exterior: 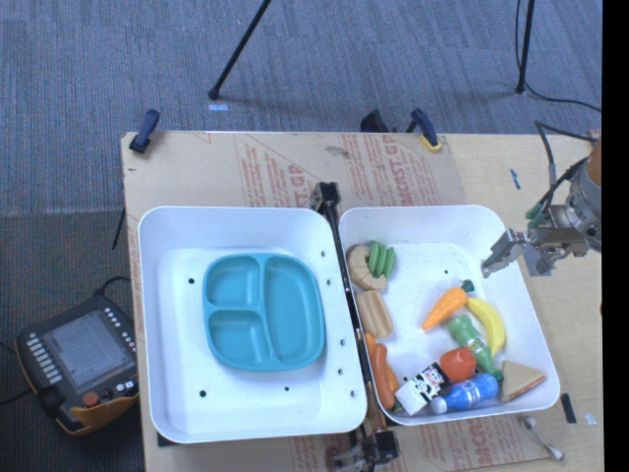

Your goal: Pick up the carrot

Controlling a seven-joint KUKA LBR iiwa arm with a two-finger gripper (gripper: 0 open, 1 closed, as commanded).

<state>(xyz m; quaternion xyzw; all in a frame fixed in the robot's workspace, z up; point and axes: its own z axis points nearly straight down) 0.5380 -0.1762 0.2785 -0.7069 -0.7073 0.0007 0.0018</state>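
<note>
Carrot [445, 306] lies right of centre in the right bin [428, 216], touching the banana [488, 323]. Gripper [503, 253] hovers at the bin's right rim, jaws spread, holding nothing. Risk: descent clips the rim, or the jaws catch the banana too.

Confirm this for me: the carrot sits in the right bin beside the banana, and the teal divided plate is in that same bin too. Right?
Not quite. The camera view shows the teal divided plate in the left bin, not the right one. The carrot does lie in the right bin beside the banana.
</note>
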